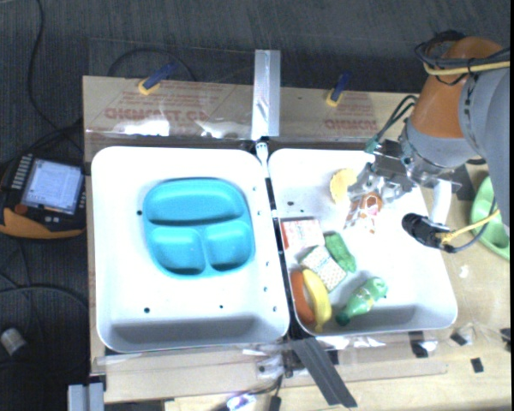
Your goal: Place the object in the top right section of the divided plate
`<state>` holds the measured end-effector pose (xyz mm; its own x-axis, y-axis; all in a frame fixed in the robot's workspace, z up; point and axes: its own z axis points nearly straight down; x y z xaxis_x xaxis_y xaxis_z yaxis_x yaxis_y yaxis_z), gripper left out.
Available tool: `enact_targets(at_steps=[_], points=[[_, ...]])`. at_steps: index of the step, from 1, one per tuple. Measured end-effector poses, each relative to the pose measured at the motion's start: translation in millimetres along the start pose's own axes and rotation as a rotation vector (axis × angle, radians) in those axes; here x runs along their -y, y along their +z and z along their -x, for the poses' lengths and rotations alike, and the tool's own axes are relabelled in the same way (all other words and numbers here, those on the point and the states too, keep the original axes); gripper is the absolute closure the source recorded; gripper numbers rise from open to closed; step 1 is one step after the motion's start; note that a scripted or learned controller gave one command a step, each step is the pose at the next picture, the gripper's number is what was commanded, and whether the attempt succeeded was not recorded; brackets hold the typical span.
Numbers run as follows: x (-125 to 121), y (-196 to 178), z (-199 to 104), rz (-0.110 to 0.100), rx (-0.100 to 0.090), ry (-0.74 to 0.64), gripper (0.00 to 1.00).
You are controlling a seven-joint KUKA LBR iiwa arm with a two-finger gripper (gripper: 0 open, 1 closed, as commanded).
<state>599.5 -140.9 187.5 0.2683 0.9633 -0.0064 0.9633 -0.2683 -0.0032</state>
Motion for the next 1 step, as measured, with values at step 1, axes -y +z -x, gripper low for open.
enact_targets(at_steps=[1], points=[[-0.1,-0.3,0.1,0.001,0.0,0.0,0.0]])
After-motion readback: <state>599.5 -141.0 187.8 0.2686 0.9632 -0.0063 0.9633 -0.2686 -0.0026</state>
